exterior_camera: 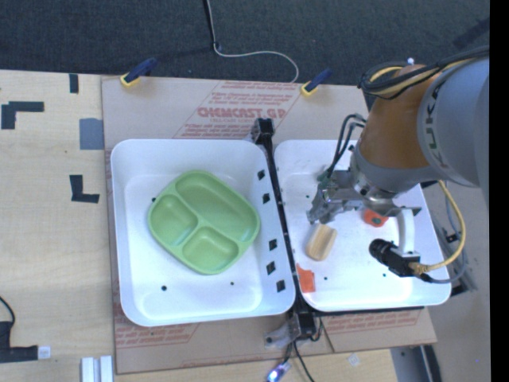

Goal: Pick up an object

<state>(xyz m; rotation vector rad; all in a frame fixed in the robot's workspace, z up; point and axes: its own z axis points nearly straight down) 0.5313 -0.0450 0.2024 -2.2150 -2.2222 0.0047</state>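
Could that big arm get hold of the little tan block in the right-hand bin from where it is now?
Probably yes. The gripper hangs just above the tan block, which lies alone on the floor of the right bin, with nothing on top of it or pressed against it. A small red object sits apart, under the arm.

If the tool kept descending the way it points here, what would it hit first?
Probably the tan rounded block lying just below the tool in the right white bin, though depth from this slanted view is uncertain.

The cardboard sheet (238,110) under the bins bears red print reading "CHEMCAST GP"; the arm (445,126) shows "KU"
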